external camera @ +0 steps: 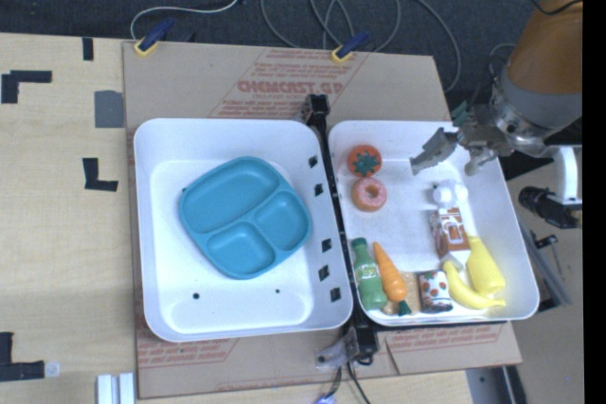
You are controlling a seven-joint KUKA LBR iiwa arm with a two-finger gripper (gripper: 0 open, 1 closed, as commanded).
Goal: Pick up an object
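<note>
White and small, a rounded object [442,195] lies in the right bin [413,133], right of centre of the frame, and it sits closest beneath the gripper [453,151], so I judge it the likeliest thing to be picked; nothing marks it for certain. Just below it a brown-and-white packet [448,233] stands on end, and under that a yellow banana [473,276] curves along the bin's lower right corner, touching the packet's foot. Lower centre, a green bottle [365,272] and an orange carrot [388,271] lie side by side against the dividing wall, with a small can [434,289] between them and the banana. Up near the divider a red tomato [364,160] sits above a pink doughnut [368,194], both well apart from the white piece.

The gripper hangs above the bin's upper right, its two fingers spread wide with nothing between them, which suits an approach rather than a lift. The arm [547,52] comes in from the frame's upper right.

The left bin [156,156] holds a blue divided plate [246,216], lying flat and tilted askew, away from the clutter
</note>
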